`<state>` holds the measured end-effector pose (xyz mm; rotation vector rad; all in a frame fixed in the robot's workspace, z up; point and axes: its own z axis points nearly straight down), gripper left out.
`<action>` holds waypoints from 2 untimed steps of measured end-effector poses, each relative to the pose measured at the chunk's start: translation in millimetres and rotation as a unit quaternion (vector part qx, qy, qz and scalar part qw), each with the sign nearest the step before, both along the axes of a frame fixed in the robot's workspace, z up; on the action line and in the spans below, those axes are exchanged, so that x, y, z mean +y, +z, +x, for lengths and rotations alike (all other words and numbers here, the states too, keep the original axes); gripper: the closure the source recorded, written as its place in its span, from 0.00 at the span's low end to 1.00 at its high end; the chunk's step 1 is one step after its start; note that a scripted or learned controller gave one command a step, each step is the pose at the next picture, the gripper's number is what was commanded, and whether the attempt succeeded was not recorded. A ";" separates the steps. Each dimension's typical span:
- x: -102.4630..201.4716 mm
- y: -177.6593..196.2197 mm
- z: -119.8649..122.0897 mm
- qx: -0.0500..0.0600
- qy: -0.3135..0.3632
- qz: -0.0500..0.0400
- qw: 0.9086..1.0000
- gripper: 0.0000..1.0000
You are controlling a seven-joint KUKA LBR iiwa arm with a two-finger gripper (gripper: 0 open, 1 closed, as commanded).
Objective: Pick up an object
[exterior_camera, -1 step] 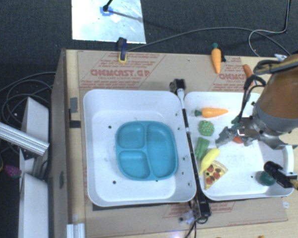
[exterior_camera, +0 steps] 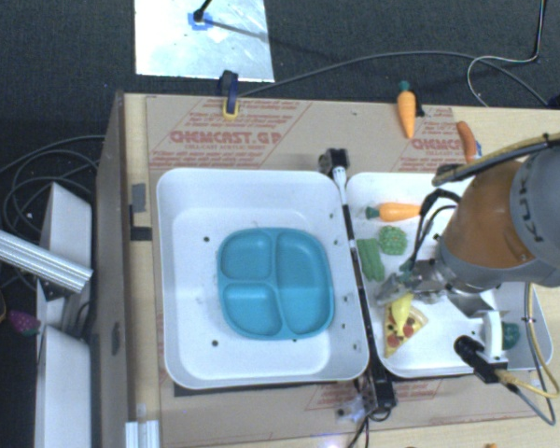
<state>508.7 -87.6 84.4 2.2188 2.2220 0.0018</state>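
Leftward, the blue divided plate (exterior_camera: 275,283) lies in one white bin (exterior_camera: 182,250). Rightward, my jaws (exterior_camera: 399,286) hover over a yellow pizza slice (exterior_camera: 401,322), beside green toys (exterior_camera: 381,248); whether they're open, I cannot tell.

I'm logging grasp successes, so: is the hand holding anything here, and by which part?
It cannot be told. The hand is low in the right bin among toy foods, just above the pizza slice, but no object shows between its fingertips.
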 end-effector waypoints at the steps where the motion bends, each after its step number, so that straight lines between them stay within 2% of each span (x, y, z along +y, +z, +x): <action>1: 0.6 10.4 0.6 0.000 0.001 0.001 1.000 1.00; 2: 53.6 100.7 26.1 -0.001 0.001 0.000 1.000 1.00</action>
